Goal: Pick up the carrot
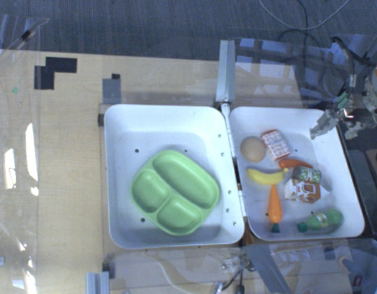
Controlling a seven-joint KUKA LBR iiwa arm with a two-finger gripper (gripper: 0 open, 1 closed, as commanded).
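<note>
The bench (pixel 65 182) is pale wood under a clear sheet, with dark carpet beyond its far edge and loose cable at one o'clock. Two shallow white bins sit side by side at centre. The left bin (pixel 124 127) holds a green divided plate (pixel 175 192).

The right bin (pixel 347 182) holds the clutter. The carrot (pixel 274 207) lies at roughly five o'clock from the middle of the view, orange body running lengthwise with its green tip toward the near wall. A banana (pixel 266 176) lies just above it, apparently touching its upper end. A small carton (pixel 303 187) sits just beside it at three o'clock, and a green bottle (pixel 322 220) lies near the near right corner. A tan round item (pixel 253 149) and a red-and-white packet (pixel 275 144) sit farther back.

My gripper (pixel 326 122) hangs at the bin's far right rim, two o'clock from the carrot and well apart from it. I cannot tell how my jaws stand; nothing is visibly carried.

Assessment: no part of the pick is done. Approach, descent, closure and lift all remain.
</note>
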